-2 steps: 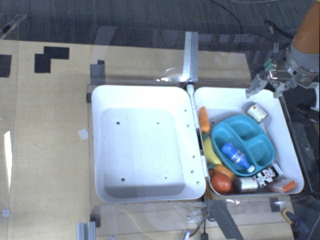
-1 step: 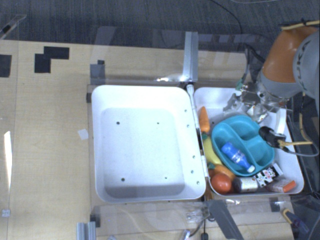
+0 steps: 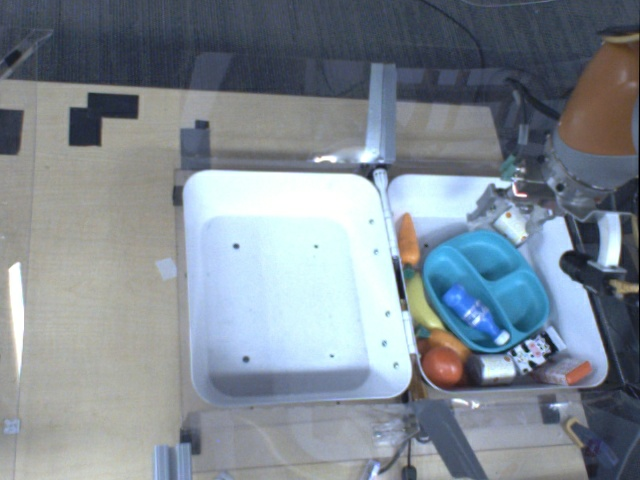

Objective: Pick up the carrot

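Lying against the left wall of the right bin (image 3: 590,313), the carrot (image 3: 408,239) sits just beside a blue divided dish (image 3: 487,288) that holds a small blue bottle (image 3: 470,309). A yellow fruit (image 3: 425,308) and a red tomato (image 3: 443,367) lie below it. The tool (image 3: 512,211) hovers over the bin's upper right; whether it is clenched or released, I cannot tell. The left bin (image 3: 285,288) adjoins.

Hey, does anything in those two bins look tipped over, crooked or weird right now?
Yes. In the right bin, the blue divided tray sits tilted, propped on other items, with a small bottle lying inside. The carrot is wedged against the wall between the bins, beside the tray.
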### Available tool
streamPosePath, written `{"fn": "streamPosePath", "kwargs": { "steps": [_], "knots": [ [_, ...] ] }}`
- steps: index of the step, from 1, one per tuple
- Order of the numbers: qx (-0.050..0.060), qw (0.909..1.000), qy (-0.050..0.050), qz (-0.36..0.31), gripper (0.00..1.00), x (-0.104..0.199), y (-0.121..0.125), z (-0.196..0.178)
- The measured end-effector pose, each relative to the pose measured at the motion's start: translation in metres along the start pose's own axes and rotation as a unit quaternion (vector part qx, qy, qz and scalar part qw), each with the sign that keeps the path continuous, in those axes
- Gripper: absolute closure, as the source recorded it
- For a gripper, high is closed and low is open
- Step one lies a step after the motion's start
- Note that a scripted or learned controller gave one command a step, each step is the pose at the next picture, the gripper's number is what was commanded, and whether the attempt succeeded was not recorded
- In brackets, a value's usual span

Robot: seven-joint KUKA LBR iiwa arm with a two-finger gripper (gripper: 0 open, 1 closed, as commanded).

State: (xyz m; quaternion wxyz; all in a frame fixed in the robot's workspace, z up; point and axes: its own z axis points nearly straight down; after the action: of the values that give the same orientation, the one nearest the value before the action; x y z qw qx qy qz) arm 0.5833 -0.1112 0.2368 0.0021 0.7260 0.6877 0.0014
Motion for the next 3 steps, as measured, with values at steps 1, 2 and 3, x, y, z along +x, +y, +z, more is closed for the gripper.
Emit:
{"fn": "streamPosePath", "kwargs": {
  "steps": [1, 2, 3],
  "knots": [
    [0.000, 0.9946, 0.001, 0.104, 0.00, 0.028, 0.002, 0.117],
    [-0.042, 0.9991, -0.001, 0.002, 0.00, 0.014, -0.040, 0.127],
    [-0.055, 0.9972, -0.010, -0.050, 0.00, 0.025, -0.064, 0.125]
  ]
}}
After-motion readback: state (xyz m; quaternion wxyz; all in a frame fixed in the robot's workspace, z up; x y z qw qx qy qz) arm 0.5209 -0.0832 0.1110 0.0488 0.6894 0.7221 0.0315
